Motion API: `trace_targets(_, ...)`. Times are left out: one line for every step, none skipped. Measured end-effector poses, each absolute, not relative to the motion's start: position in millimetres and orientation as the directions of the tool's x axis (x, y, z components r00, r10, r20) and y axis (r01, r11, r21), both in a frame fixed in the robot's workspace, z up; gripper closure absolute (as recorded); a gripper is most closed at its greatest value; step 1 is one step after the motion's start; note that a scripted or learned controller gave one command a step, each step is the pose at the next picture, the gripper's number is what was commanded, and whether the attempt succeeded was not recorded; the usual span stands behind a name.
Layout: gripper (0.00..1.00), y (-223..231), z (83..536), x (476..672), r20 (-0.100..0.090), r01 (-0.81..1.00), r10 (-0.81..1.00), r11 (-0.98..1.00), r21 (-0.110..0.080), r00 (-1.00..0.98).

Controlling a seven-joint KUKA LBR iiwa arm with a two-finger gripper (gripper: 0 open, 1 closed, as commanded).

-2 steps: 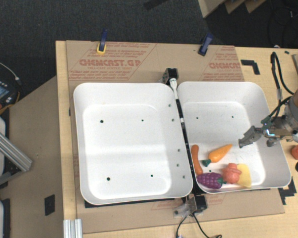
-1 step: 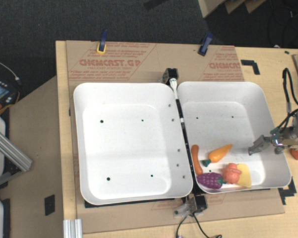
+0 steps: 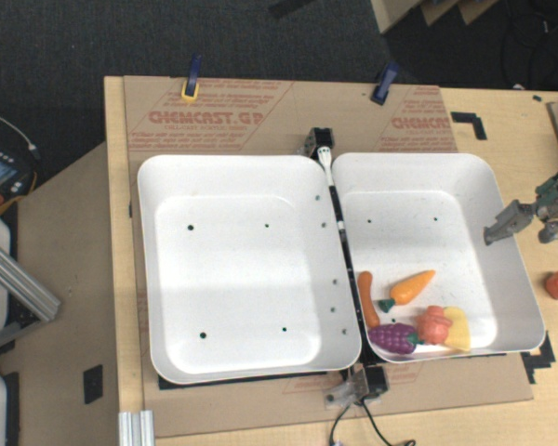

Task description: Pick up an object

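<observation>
Currently: gripper (image 3: 523, 219) hovering at right bin's (image 3: 479, 184) right rim, finger state indiscernible; toy carrot (image 3: 413, 286) lying near, unpicked, among other toys.

Cardboard-topped bench (image 3: 260, 110); two white bins (image 3: 237, 268) side by side

dark carpet floor (image 3: 93, 26); cardboard-covered bench (image 3: 260, 110); aluminium rail (image 3: 14, 272) at left; even light.

- Brown cardboard sheet (image 3: 288, 110) lies flat on the bench under both bins, printed with red lettering.
- Yellow clamp (image 3: 192, 86) grips the cardboard's far edge near its left corner.
- Blue clamp (image 3: 385, 84) grips the same far edge, toward the right.
</observation>
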State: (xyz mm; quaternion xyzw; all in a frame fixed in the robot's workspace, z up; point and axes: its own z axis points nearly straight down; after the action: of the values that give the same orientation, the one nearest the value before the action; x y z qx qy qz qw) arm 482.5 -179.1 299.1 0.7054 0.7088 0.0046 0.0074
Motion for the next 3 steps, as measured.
trace_targets(0.0,-125,209,478.3,0.004,1.0,1.0,0.004,-0.008,-0.004)
trace_targets(0.0,-97,268,482.8,-0.001,1.0,1.0,0.004,0.008,-0.004)
trace_targets(0.0,-105,148,476.0,0.002,1.0,1.0,-0.002,-0.012,0.002)
